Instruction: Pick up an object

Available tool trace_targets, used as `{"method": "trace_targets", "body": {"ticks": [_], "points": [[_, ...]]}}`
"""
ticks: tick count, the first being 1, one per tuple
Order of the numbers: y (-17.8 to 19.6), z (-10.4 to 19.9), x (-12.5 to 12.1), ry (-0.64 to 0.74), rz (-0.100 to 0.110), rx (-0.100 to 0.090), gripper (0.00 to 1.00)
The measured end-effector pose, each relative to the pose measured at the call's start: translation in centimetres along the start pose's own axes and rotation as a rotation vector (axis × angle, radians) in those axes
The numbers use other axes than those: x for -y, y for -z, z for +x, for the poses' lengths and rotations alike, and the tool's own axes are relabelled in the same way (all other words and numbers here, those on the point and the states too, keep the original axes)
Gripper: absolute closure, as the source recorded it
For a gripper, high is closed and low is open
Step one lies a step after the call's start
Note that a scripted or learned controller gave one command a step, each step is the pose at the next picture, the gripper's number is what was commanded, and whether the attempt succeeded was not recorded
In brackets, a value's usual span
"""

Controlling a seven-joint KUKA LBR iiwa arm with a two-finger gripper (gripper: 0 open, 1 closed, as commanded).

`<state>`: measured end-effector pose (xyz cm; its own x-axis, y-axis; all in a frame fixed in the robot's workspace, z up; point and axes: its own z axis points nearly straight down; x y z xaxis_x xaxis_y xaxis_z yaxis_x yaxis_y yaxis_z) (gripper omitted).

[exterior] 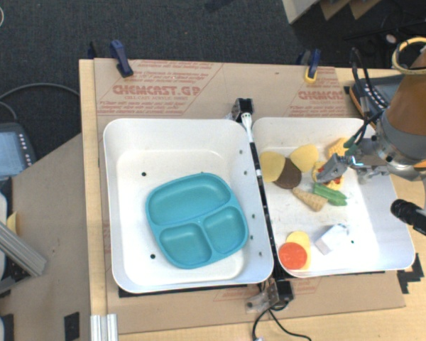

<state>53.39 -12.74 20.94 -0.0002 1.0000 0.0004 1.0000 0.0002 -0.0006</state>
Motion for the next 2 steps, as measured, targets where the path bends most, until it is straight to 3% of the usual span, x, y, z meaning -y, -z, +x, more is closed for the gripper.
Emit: {"method": "trace_targets", "body": {"ticks": [1,2], "points": [[-11.1,1.2,5.9,-0.002,0.013,-0.003,0.00],[-9.7,2.6,5.4,0.001,-0.003,0.000,0.00]]}}
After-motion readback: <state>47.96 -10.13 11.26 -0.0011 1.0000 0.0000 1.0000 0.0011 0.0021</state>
